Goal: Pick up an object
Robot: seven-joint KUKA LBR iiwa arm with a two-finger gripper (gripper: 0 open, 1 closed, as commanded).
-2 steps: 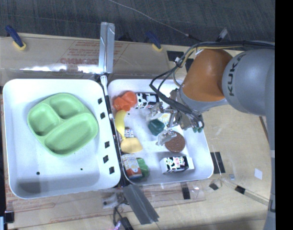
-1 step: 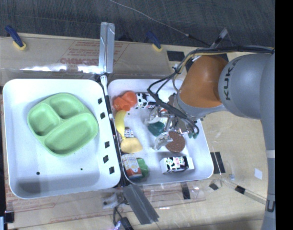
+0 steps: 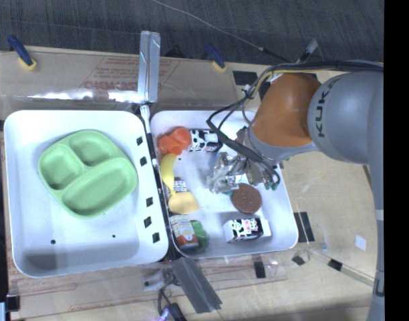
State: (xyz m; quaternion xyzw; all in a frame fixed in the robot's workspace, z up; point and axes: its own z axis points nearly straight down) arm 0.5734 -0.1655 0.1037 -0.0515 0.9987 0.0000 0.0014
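While the arm (image 3: 338, 116) reaches into the right bin (image 3: 285, 226), I see its gripper (image 3: 226, 174) low in the middle, just beside a brown round disc (image 3: 246, 198). I cannot tell its state. Along the left wall lie a banana (image 3: 167, 170) and an orange toy (image 3: 174, 141). 1 green plate (image 3: 89, 172) sits in the left bin (image 3: 31, 246).
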